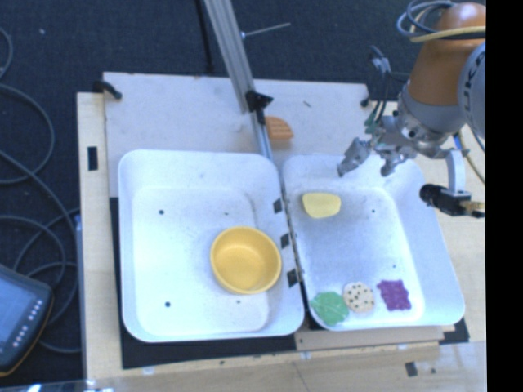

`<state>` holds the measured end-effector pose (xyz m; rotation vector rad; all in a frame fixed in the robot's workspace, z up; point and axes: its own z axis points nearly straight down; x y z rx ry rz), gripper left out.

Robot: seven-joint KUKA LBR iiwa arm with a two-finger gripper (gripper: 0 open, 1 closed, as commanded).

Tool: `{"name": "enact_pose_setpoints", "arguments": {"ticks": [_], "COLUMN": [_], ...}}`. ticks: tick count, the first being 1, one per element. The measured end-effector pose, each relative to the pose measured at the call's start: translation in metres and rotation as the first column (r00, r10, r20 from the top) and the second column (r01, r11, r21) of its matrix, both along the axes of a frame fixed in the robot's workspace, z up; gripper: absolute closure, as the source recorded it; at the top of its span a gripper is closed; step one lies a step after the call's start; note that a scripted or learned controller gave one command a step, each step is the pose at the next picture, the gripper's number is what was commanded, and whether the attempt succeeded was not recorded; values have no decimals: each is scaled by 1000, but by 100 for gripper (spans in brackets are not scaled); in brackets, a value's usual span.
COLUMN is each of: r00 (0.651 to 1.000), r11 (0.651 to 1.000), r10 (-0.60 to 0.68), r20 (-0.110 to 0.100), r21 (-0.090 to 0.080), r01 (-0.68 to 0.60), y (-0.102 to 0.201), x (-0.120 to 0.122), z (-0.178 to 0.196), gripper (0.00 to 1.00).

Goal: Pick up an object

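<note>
The yellow bowl (245,259) sits in the left bin (151,178), lower centre of the frame. In the right bin (425,243), a pale yellow piece (321,205) lies near the upper left corner. The gripper (369,160) hovers up and right of it, apart, fingers spread, holding nothing. A green piece (329,307), cookie (358,297) and purple piece (395,294) line the lower edge.

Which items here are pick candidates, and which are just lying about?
Job: gripper; yellow piece, green piece, cookie, purple piece, yellow bowl.
Lying about: orange item behind the bins, cables, tablet.
</note>
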<state>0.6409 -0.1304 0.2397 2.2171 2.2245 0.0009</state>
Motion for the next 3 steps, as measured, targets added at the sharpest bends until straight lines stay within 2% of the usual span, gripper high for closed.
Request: {"name": "enact_pose_setpoints", "arguments": {"ticks": [1,3], "r00": [1000,1000], "r11": [1000,1000], "r10": [0,-5], "r20": [0,-7], "r21": [0,-2], "r01": [0,5], "y": [0,-5], "x": [0,-16], "z": [0,-121], "gripper": [0,0]}}
